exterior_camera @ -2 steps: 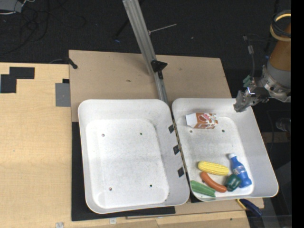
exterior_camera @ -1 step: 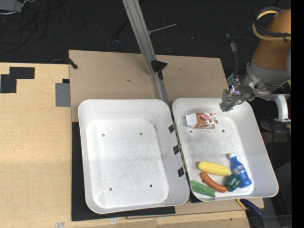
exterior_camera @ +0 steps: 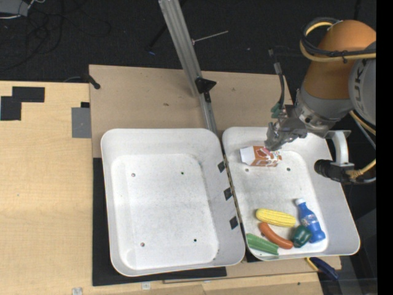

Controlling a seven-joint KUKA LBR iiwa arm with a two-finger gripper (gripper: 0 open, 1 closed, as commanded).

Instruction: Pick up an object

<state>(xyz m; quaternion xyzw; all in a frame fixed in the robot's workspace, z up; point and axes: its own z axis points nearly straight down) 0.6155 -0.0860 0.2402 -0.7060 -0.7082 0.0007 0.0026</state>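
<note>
On the desk (exterior_camera: 49, 165), gripper (exterior_camera: 272, 141), state unclear, is hovering at the red-white packet (exterior_camera: 261, 157); next likely needing to descend and pinch.

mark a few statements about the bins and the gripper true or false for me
1. The yellow corn cob lies in the right bin. True.
2. The blue bottle lies in the left bin. False: it lies in the right bin, near the corn cob.
3. The gripper is over the far end of the right bin, right above the white and red packet. True.
4. The orange sausage stands at the far end of the right bin. False: it lies at the near end, beside the green vegetable.
5. The arm reaches in from the view's left. False: it comes in from the right.
</note>
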